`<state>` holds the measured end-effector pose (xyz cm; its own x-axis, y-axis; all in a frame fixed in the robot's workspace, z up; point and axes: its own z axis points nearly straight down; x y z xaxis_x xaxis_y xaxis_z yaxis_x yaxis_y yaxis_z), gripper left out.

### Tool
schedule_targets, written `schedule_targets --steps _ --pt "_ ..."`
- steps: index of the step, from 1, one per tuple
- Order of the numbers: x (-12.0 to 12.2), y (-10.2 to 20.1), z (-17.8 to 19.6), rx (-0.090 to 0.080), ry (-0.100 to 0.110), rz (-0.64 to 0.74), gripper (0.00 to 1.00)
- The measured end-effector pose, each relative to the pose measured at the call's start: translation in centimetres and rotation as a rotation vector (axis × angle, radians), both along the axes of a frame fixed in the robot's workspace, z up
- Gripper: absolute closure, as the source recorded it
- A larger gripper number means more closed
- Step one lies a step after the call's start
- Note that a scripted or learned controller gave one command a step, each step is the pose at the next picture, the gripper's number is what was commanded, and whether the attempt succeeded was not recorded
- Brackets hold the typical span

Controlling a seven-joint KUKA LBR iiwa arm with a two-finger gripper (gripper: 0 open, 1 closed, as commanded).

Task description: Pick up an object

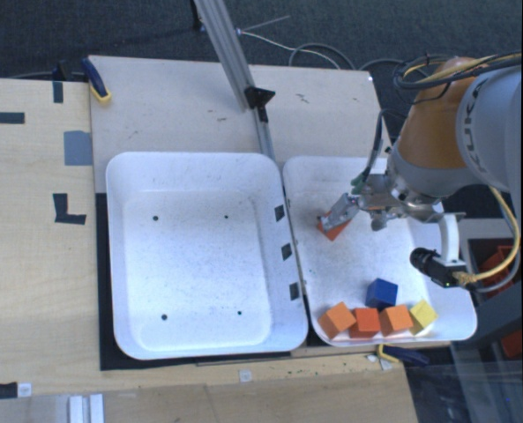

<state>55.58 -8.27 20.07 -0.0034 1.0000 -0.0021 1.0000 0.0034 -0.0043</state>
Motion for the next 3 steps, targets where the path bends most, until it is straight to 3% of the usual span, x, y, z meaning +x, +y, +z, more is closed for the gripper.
schedule_targets --steps 1,2,3 --pt "5.2 -1.9 -10.9 0.001 0.003 -0.002 0.00" --pt "5.3 -1.8 -9.4 0.000 0.000 0.000 1.00" --pt "6.8 7.2 -0.4 0.006 -0.011 0.007 1.00"
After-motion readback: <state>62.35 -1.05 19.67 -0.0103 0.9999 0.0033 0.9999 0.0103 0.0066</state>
